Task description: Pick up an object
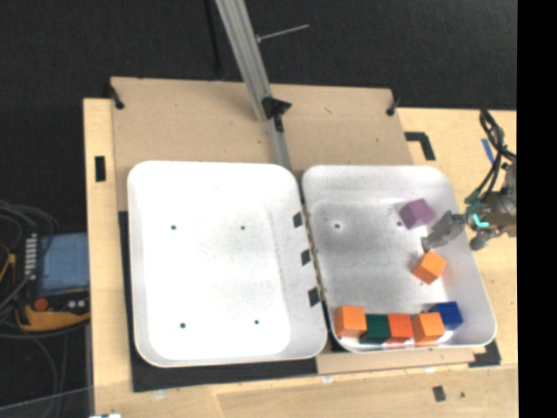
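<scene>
Where the arm reaches in from the right, the tool hangs over the right-hand bin, near that bin's right wall. One grey finger slants down and to the left; the rest of the tool is dark, with a small teal patch on it, and runs out at the edge of the view. How far the tool is open I cannot tell, and nothing can be seen between its fingers.

Just below the finger lies an orange block, turned at an angle so that one corner points toward the tool. It looks like a small cube with a bright top face and a darker shaded side; whether the finger touches it is too close to call. A purple block sits up and to the left of the tool, pale violet and also turned slightly askew.

Along the near wall of the same bin stands a row of blocks (packed close, touching or nearly so): an orange one, a dark green one, a red-orange one, another orange one, and a blue one set a little higher at the right end.

The left-hand bin lies beside it on the tan surface, with a few small dark dots on its floor.
</scene>
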Controlling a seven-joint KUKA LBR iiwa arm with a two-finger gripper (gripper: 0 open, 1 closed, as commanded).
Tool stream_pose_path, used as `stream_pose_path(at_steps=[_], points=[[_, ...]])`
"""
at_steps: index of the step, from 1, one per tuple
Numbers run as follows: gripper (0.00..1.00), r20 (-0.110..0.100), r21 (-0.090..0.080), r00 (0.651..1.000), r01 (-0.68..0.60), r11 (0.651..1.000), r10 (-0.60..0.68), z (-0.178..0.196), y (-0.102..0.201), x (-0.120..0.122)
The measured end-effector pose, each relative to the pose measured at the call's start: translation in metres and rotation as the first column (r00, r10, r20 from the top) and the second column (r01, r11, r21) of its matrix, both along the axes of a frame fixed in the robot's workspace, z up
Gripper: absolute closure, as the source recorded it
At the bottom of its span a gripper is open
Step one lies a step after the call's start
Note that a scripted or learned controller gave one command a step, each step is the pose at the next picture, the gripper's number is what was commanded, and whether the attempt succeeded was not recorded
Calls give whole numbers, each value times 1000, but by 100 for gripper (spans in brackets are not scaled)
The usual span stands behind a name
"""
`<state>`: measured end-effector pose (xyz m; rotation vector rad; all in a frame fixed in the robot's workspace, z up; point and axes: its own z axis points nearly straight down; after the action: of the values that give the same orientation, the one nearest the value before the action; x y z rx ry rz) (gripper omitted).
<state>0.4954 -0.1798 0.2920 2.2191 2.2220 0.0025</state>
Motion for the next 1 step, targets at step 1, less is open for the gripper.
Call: stream_pose_path(at_steps=[1], points=[[0,-6,-1,1000,3,1000,-3,-61,2,-5]])
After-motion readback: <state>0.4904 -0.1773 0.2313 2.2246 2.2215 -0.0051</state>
